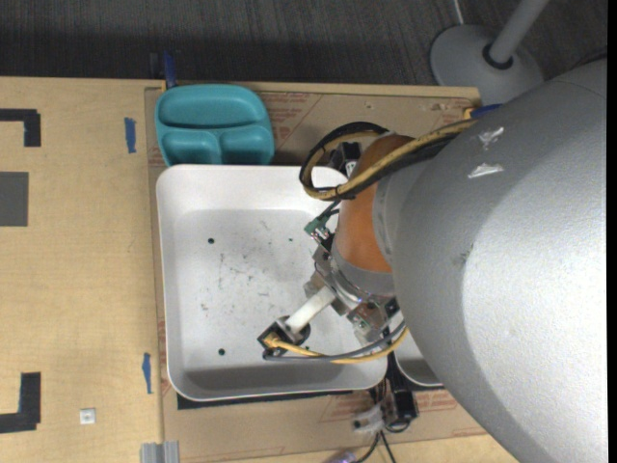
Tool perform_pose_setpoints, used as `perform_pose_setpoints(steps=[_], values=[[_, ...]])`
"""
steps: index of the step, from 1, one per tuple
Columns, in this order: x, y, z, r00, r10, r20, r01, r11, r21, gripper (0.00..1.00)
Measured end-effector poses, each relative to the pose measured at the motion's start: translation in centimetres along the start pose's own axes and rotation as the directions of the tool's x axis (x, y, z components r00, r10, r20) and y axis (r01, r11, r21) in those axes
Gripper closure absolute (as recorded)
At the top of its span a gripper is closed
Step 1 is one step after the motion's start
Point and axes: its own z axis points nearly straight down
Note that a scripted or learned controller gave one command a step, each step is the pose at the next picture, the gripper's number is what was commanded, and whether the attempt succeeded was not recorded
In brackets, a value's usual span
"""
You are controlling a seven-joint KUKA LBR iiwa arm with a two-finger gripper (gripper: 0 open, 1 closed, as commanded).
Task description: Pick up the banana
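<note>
1. Arm (501,258) comes in from the right, wrist bent down over white bin's (183,258) right side; gripper (363,318) state: can't tell.
2. Open floor across bin's left & middle.
3. Teal tray (214,128) just beyond bin's far rim.

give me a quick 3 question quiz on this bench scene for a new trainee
1. True or false: the teal tray lies inside the white bin.
2. The band above the arm's wrist is: A orange, B green, C blue.
3. Fill in: the arm reaches in from the view's ___ side.
Key: 1 false, it lies outside, past the bin's far rim; 2 A; 3 right.
</note>
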Motion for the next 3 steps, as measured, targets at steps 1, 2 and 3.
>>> perform_pose_setpoints(steps=[1, 2, 3], values=[[2.8, -4.0, 6.8, 0.995, -0.099, -0.002, 0.099, 0.995, 0.0, 0.0], [5.5, -7.7, 6.7, 0.992, 0.128, -0.006, -0.128, 0.992, -0.003, 0.0], [0.9, -1.2, -2.7, 0.994, 0.105, 0.0, -0.105, 0.994, 0.0, 0.0]])
